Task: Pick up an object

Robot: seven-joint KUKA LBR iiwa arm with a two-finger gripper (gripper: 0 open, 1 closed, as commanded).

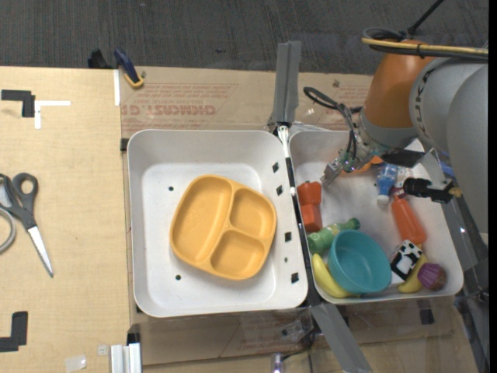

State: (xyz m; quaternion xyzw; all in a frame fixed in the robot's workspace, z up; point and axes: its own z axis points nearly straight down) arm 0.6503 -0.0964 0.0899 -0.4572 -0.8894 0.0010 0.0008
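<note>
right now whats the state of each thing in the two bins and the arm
plate: upright, flat in the left bin, alone
cup: upright, mouth up, in the right bin
banana: lying by the cup, partly under it
orange block: lying by the bin's left wall
orange bottle: lying on its side
purple ball: at rest in the near right corner
arm: over the right bin's far end; hand's state unclear
</note>
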